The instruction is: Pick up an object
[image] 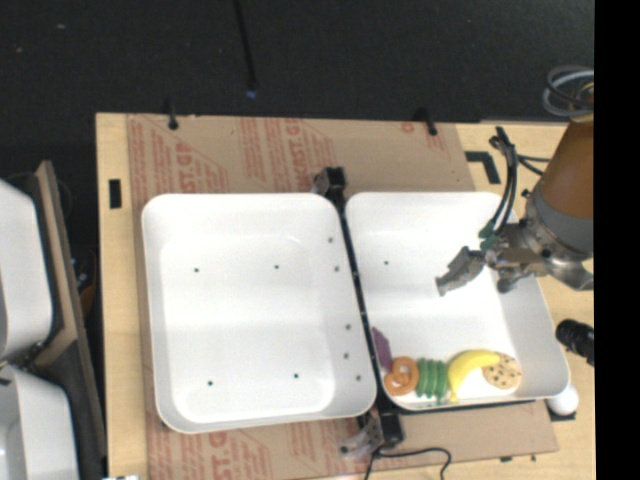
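The right bin (420, 228) holds a row of toy foods along its near edge: an orange ring-shaped piece (402, 376), a green ribbed piece (433, 378), a yellow banana (472, 364) and a speckled cookie (502, 373). A small purple item (380, 345) lies beside the bin's left wall. My gripper (478, 268) hovers over the middle right of this bin, above and behind the row. One grey finger (457, 271) points left; nothing shows between the fingers.
The left bin (250, 308) sits beside the right one on a cardboard sheet (240, 158). A black clip (330, 181) joins the bins at the far edge. Cables (505, 168) trail from the wrist. White containers (20, 268) stand at the far left.
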`<state>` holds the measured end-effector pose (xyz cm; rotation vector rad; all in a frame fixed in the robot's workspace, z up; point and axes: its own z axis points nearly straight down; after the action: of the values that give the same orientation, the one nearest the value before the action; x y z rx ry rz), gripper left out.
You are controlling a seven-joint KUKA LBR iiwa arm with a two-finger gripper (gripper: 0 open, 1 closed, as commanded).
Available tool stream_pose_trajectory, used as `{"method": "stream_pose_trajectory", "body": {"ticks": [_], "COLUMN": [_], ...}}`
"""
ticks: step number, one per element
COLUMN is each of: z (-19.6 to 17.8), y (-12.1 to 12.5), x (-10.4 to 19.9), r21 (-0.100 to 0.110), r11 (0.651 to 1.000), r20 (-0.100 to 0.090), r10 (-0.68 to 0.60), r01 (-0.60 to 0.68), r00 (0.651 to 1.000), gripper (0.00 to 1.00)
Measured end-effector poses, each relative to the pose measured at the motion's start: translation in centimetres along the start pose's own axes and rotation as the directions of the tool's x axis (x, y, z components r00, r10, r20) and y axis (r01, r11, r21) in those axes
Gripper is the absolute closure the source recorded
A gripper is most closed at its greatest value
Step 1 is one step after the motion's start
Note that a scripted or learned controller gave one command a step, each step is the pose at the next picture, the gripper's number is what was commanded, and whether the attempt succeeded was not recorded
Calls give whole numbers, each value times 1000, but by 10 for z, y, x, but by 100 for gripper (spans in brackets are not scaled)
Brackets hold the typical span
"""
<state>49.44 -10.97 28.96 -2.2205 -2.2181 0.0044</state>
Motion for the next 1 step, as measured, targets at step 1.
{"method": "stream_pose_trajectory", "body": {"ticks": [1], "z": [-2], "y": [1], "x": [0], "r21": [-5], "r11": [1000], "r20": [0], "r10": [-1], "r01": [1], "r00": [1000], "gripper": [0]}}
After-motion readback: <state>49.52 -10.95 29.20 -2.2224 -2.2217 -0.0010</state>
